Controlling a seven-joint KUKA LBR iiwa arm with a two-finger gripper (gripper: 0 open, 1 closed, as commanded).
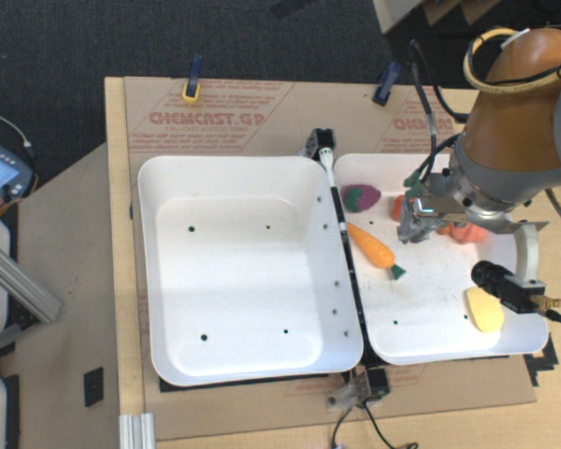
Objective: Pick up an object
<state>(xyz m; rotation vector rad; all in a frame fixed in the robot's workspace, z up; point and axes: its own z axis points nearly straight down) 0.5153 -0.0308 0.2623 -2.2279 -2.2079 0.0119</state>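
Gripper (413, 224) over right bin (430, 344), near toy carrot (371, 245); can't tell if fingers released or clenched. Purple-green toy (361, 196), red pieces (466, 233), yellow piece (484, 311) nearby. Advice: centre over carrot, align w/ long axis, descend straight.

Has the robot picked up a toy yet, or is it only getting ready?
Only getting ready, it seems. Done: the gripper sits over the right bin, beside the toys. In hand: nothing that I can see. Left: all of the grabbing. The carrot, the purple toy and the yellow piece lie on the bin floor.
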